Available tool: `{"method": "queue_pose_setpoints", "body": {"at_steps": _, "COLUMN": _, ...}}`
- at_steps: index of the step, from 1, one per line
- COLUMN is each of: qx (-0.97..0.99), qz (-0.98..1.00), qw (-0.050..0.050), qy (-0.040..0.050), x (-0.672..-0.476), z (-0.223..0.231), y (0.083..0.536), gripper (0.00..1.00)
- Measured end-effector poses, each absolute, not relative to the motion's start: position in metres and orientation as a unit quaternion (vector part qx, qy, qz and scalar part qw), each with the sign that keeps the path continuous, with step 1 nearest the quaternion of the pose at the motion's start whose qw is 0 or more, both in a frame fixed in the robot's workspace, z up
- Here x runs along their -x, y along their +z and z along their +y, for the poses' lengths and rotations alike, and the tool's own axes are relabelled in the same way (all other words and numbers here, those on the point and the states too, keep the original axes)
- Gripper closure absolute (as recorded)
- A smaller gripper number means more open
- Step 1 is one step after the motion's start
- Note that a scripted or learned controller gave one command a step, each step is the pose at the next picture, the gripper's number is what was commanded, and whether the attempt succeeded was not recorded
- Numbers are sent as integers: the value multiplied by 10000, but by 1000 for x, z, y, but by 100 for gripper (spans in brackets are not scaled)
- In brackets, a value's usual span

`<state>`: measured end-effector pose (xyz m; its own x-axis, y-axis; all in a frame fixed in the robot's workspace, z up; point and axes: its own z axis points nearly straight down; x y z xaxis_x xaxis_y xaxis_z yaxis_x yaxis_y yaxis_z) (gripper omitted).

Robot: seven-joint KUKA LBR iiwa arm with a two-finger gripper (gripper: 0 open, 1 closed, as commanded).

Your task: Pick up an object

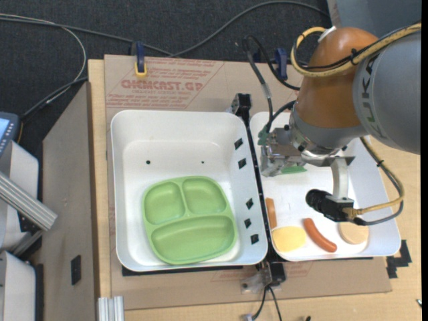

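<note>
My gripper [273,162] hangs low over the upper left part of the right bin [381,179], close to the divider between the bins. A flat green item [293,169] pokes out just right of the gripper tip; whether it is held cannot be made out. Along the bin's front lie a small reddish sausage [271,212], a yellow round piece [289,238], a longer orange-red sausage [320,235] and a beige round piece [352,233]. The arm's orange band [334,72] covers the bin's back part.
The left bin [127,179] holds a green divided plate [190,218]. A black device [329,205] on a yellow cable hangs from the arm above the right bin's food. Cables run across the cardboard bench behind the bins.
</note>
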<state>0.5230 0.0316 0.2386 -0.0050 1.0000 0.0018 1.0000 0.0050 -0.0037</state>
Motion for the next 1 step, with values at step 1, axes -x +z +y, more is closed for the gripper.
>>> {"method": "queue_pose_setpoints", "body": {"at_steps": 1, "qx": 7050, "qz": -7092, "qw": 7, "qy": 0, "x": -526, "z": 90, "y": 230, "gripper": 100}}
